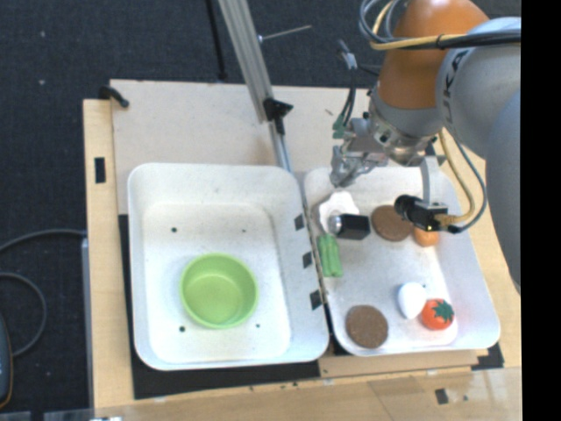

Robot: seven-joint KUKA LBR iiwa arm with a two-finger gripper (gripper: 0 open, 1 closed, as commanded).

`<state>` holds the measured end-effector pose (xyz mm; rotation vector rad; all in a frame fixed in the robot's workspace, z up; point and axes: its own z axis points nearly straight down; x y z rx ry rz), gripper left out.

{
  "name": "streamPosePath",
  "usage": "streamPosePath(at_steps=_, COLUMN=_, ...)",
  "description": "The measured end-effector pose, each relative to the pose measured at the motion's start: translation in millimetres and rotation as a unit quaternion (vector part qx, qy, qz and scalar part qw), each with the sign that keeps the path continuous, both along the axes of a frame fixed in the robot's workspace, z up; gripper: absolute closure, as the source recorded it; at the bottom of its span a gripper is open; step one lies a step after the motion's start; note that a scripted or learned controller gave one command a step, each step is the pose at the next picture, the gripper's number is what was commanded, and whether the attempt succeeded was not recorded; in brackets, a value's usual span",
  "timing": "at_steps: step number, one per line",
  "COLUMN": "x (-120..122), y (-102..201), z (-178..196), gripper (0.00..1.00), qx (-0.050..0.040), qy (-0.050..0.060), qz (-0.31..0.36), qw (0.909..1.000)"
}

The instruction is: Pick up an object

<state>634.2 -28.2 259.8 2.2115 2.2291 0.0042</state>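
My gripper (344,172) hangs over the far left corner of the right bin (469,274), nothing visibly in it. Just below it lie a white piece (337,206) and a black block (353,226), touching each other. A green bar (330,255) lies along the bin's left wall. A brown disc (391,224) and a small orange item (426,236) sit in the middle. Near the front are a second brown disc (366,325), a white egg shape (409,299) and a red strawberry-like toy (437,314).
The left bin (153,226) holds a green bowl (219,289) at its front middle. A slanted metal pole (254,68) rises from behind the gap between the bins. The arm's black cable clip (419,207) hangs over the right bin.
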Motion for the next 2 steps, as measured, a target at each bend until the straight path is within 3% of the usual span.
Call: streamPosePath(at_steps=2, x=44, y=101, z=-13, gripper=1.00, qx=-0.0010, qy=0.000, qz=-0.001, qw=1.0000)
